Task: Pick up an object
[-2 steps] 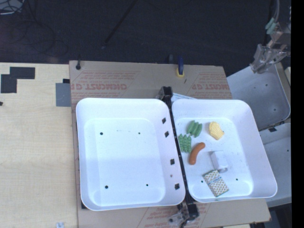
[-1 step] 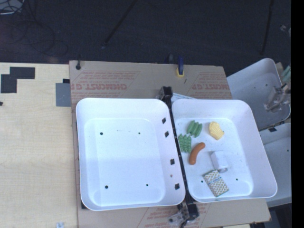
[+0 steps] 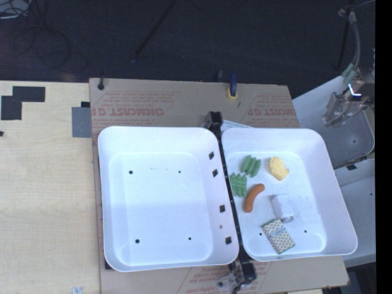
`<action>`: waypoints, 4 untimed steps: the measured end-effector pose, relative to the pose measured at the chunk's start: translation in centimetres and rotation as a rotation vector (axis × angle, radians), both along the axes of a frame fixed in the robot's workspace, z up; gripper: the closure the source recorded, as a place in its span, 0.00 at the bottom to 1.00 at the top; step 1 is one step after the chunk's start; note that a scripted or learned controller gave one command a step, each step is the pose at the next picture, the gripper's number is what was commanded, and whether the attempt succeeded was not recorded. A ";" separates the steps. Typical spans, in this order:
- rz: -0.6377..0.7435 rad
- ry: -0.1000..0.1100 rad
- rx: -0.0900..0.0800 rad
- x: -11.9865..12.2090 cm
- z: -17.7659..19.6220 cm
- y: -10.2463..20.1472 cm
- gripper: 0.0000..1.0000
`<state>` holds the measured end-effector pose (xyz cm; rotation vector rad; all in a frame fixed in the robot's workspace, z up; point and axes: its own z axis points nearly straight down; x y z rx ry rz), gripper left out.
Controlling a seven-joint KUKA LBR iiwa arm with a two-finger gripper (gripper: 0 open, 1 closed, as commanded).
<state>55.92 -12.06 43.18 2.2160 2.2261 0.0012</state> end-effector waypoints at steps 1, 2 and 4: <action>-0.010 0.014 0.002 -7.7 -8.2 -3.1 1.00; 0.004 -0.003 0.001 -6.8 -1.9 4.9 1.00; 0.000 0.003 0.000 -1.8 -9.4 16.5 1.00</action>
